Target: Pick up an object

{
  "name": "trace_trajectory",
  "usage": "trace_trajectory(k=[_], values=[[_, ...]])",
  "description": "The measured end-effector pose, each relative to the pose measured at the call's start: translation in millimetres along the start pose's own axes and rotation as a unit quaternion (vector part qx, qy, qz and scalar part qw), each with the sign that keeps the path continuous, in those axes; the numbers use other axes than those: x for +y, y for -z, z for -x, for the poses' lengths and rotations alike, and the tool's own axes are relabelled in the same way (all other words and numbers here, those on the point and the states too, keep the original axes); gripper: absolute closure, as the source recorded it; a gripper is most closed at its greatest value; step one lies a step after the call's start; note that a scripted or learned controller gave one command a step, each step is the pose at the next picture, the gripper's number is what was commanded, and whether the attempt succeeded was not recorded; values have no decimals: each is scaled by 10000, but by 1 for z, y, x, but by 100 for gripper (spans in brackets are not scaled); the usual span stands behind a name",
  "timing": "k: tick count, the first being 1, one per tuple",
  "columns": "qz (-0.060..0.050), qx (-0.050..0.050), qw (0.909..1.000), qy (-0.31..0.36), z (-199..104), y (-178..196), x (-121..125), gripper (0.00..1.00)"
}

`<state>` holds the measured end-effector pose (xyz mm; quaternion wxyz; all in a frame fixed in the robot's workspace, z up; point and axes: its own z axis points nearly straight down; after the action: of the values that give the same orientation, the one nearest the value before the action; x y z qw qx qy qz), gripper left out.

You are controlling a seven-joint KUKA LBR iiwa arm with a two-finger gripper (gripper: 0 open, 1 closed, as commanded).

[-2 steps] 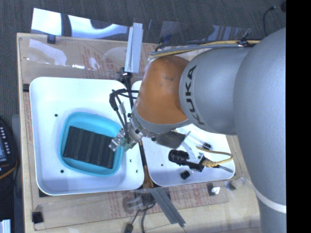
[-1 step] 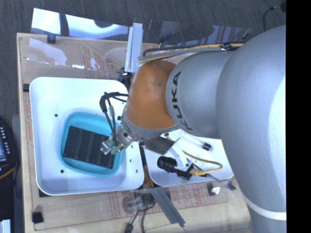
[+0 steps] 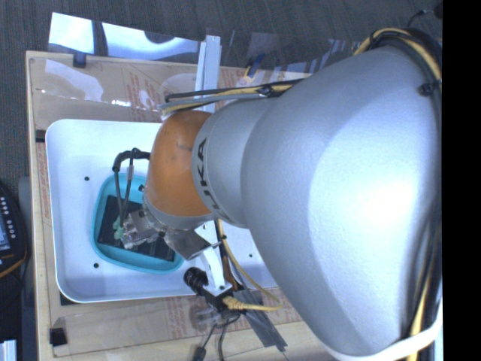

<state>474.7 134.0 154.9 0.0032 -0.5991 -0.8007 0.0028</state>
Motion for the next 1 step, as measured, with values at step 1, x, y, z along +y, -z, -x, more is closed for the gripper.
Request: trace_trajectory(k=[1], values=[[36, -4, 9990, 456, -22, -60, 21, 100]])
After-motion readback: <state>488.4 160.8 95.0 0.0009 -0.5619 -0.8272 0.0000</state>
